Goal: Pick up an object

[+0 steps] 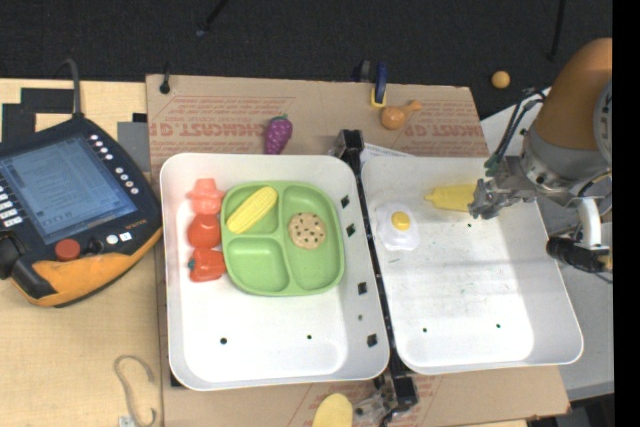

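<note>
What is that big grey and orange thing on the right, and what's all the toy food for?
That is a robot arm. A camera above the bench looks down at it. Its hand is down in the right white bin, right beside a yellow toy; I can't tell if it is gripping it. A toy fried egg lies there too. The left white bin holds a green plate with toy corn and a cookie, plus red toys beside it. The robot's job is to pick one thing up.
</note>
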`<action>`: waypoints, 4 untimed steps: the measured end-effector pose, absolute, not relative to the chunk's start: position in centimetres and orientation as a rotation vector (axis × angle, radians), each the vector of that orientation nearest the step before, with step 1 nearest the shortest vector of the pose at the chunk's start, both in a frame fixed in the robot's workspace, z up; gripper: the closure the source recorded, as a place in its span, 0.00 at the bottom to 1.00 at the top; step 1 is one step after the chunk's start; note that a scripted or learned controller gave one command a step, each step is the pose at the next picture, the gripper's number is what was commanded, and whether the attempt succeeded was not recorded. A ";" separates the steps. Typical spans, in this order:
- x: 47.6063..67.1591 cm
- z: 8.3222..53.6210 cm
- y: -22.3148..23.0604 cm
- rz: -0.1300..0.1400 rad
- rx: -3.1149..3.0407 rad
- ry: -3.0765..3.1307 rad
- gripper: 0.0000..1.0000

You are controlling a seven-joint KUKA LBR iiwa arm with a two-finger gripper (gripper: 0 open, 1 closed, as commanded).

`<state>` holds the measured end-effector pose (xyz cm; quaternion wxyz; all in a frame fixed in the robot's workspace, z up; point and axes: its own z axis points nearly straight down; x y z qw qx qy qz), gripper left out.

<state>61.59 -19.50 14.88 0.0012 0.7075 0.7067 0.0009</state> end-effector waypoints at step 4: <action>57.0 23.5 -11.6 -0.002 2.223 2.226 1.00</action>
